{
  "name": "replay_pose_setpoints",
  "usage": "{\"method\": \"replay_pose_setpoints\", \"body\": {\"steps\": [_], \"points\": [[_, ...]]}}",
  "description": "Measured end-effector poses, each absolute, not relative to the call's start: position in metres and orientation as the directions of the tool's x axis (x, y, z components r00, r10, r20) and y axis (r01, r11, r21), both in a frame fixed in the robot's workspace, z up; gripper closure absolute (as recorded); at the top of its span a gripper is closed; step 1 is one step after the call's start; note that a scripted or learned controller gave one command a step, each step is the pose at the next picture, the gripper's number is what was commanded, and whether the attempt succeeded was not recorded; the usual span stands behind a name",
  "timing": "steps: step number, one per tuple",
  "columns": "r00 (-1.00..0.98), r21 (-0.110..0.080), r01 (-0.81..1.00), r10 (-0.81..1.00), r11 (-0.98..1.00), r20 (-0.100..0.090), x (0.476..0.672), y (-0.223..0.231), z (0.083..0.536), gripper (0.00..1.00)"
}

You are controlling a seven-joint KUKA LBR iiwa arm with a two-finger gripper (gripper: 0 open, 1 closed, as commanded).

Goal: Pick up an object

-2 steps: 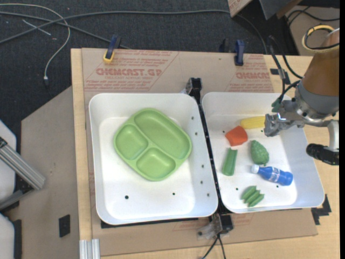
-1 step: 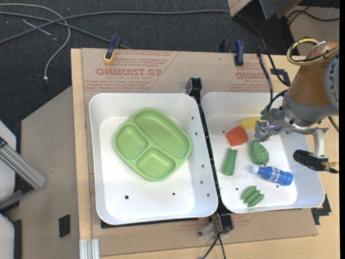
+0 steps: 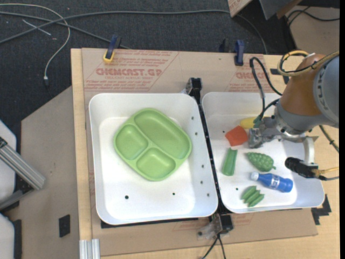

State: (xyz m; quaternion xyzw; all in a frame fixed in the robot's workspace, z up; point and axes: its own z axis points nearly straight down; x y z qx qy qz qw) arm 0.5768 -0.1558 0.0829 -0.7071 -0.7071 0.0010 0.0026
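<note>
In the right bin (image 3: 215, 112), the fingers (image 3: 254, 137), state unclear, sit beside an orange block (image 3: 236, 136).

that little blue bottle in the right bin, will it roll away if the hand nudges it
Probably. The blue bottle lies on its side and looks round, so a sideways nudge would likely roll it across the right bin. It looks small and plastic, so probably light. The smooth body may slip between fingers.
</note>
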Motion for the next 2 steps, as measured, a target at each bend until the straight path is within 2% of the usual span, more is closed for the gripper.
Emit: {"method": "replay_pose_setpoints", "body": {"steps": [1,2], "points": [[0.001,0.0,1.0,1.0,-0.001,0.002,0.578,-0.156,0.096,1.0],[0.002,0.005,1.0,1.0,-0.002,-0.002,0.578,-0.162,0.142,1.0]]}}
